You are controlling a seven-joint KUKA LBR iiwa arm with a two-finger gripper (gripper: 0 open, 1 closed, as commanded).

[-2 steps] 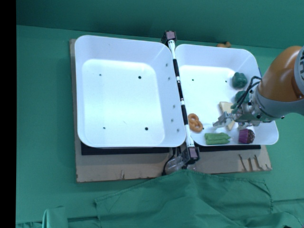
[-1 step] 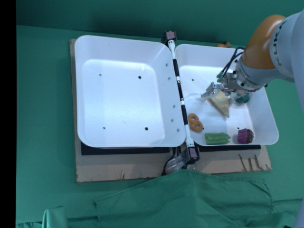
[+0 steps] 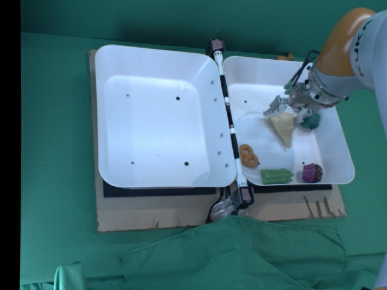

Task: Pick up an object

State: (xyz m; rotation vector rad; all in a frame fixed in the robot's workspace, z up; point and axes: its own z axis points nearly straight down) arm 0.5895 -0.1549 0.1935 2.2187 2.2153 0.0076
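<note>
**Pincer low over the right bin, beside the cheese wedge**

Nearest the camera, crumpled green cloth [image 3: 254, 252] covers the tabletop edge. In the right bin [image 3: 338, 162], along its near wall, lie a ridged green pod-like piece [image 3: 276, 176] and a purple, berry-like lump [image 3: 312, 173]; a small orange pretzel [image 3: 248, 156] sits by the divider. Farther in, a pale yellow, smooth-sided wedge [image 3: 283, 128] points toward the camera. The pincer [image 3: 289, 104] hangs just above the wedge's broad end; whether its fingers are apart or closed cannot be told, and nothing visibly sits between them. A dark teal object [image 3: 311, 121] is partly hidden beneath the wrist. The left bin [image 3: 109, 71] is glossy white plastic.
</note>
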